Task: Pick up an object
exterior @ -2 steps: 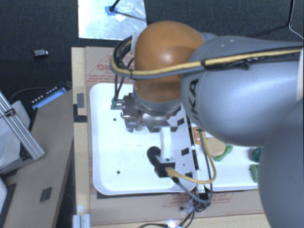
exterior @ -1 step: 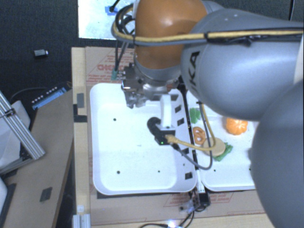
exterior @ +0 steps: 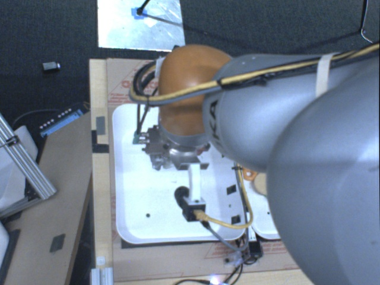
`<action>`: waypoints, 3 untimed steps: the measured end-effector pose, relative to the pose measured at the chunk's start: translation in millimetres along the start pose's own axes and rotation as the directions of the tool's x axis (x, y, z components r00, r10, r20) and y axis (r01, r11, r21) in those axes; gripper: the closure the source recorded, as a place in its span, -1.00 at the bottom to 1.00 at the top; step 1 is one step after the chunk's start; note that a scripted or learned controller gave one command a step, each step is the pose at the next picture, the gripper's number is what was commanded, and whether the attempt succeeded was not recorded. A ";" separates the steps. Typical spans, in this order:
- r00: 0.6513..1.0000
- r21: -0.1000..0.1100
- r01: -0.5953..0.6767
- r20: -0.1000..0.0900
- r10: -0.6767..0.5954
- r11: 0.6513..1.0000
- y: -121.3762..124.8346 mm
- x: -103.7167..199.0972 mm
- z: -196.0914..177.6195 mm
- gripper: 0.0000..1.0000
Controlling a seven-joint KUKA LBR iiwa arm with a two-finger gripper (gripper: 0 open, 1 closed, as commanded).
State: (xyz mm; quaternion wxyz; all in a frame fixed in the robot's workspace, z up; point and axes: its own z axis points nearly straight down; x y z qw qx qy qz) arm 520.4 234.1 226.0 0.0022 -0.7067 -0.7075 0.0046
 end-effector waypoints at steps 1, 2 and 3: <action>1.000 -0.007 0.003 -0.004 -0.003 1.000 -35.5 0.6 -10.8 1.00; 1.000 -0.012 0.002 -0.005 -0.002 1.000 -33.6 0.3 -35.8 1.00; 1.000 -0.007 -0.001 -0.002 0.001 1.000 -23.2 -0.2 1.6 1.00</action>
